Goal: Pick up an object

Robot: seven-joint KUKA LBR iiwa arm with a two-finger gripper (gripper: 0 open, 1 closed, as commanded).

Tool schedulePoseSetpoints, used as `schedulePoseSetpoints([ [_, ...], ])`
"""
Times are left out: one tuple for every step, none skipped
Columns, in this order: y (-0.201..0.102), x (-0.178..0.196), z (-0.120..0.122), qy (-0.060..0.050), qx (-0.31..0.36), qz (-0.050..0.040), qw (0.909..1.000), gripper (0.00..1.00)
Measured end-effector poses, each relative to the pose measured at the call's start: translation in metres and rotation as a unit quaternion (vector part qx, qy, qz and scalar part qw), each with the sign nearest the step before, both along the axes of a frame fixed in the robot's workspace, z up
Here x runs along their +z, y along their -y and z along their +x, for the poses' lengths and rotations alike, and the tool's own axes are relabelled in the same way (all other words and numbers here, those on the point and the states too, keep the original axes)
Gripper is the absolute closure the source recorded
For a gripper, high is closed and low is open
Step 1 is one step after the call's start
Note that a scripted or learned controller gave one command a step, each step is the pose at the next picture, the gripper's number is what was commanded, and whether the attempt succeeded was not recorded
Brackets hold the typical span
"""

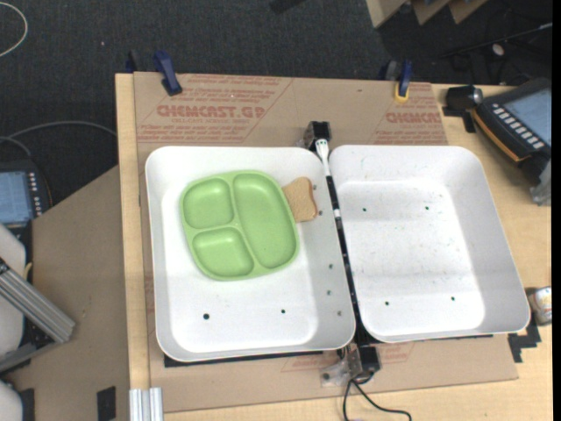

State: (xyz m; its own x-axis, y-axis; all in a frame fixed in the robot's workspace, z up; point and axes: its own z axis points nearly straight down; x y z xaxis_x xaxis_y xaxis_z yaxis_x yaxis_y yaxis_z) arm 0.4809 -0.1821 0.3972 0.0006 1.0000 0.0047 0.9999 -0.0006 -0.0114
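Here, two white bins sit side by side on a brown cardboard sheet (219,103) printed with red letters. The left bin (175,323) holds a green plate (238,226) with three compartments: two smaller ones on its 9 o'clock side, one above the other, and a longer one on its 3 o'clock side. The plate lies flat in the bin's upper half, toward 12 o'clock of the bin floor.

A small tan block (301,199) lies at about 2 o'clock of the plate, touching or slightly overlapping the plate's rim, and close to the bin's 3 o'clock wall. What it is made of I cannot tell.

The right bin (491,261) shows small dark specks scattered across its floor. A black clip (318,134) sits at 12 o'clock of the seam where the bins meet, and a cable (368,402) trails out at 6 o'clock of that seam. A blue clamp (166,73) grips the cardboard's far edge at 11 o'clock, a second clamp (403,82) at 1 o'clock. A dark tablet (517,121) rests at 2 o'clock beyond the right bin.

The state of the gripper cannot be told.
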Motion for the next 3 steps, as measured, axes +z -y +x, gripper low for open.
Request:
schedulePoseSetpoints([
  [0.044, 0.008, 0.038, 0.008, -0.001, -0.0049, 1.0, 1.0],
  [-0.114, -0.028, 0.083, 0.004, 0.009, 0.0008, 1.0, 1.0],
  [-0.125, 0.124, 0.09, 0.016, 0.002, -0.0034, 0.9999, 1.0],
])
